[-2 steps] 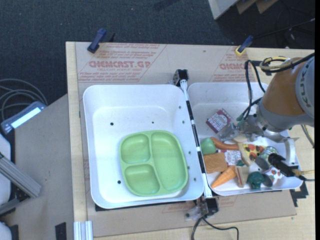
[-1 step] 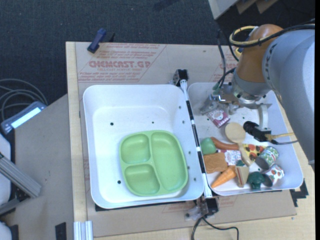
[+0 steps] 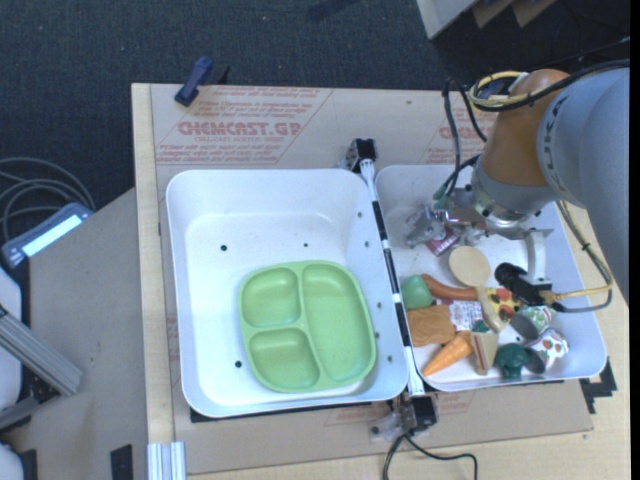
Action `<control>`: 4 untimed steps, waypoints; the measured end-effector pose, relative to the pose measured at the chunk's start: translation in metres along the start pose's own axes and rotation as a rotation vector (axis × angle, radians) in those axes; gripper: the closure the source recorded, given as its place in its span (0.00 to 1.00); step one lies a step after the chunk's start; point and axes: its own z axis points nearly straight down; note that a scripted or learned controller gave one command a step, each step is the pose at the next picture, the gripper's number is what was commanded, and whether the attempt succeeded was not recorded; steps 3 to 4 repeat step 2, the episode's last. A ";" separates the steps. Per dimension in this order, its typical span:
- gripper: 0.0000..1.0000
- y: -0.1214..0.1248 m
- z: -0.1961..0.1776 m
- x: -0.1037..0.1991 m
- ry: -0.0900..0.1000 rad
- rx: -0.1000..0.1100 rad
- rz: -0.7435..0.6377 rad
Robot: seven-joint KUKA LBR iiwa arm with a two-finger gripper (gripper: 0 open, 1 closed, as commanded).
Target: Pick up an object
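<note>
Grey arm (image 3: 590, 128), orange band, black cables.

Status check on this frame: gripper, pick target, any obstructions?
Gripper low in right white bin, fingers unreadable. Nothing seen held. Toy food pile crowded, pieces touching. Green three-compartment plastic tray in left bin.

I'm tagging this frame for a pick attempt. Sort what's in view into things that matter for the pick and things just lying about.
Matter for the pick:
- tool, low in the right bin
- toy food pile: carrot, green ball, tan disc, toast

Just lying about:
- green divided plate in the left bin
- blue clip on the board
</note>
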 end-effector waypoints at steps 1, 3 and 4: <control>1.00 0.000 -0.010 0.000 0.000 0.000 0.000; 1.00 -0.039 -0.101 0.081 0.001 -0.004 -0.002; 1.00 -0.039 -0.101 0.081 0.001 -0.004 -0.002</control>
